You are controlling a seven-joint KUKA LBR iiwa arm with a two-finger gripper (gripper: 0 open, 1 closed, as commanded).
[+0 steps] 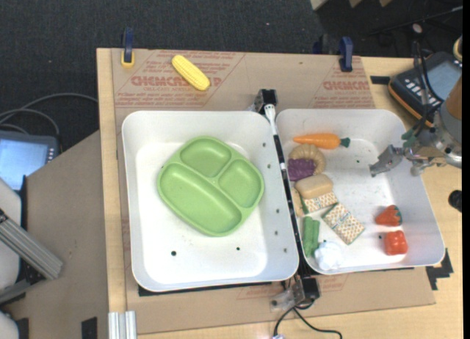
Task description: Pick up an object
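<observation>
Robot gripper [400,155] hovers at the right bin's [365,123] far right side; whether it is open or closed cannot be told. Toy food (carrot [319,140], grapes [300,168], two red peppers [389,216]) lies below, untouched. Left bin [139,205] holds a green divided plate [210,184].

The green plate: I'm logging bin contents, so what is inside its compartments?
The green plate in the left bin shows three bare compartments with nothing in them. Whatever lies beneath the plate is covered.
</observation>
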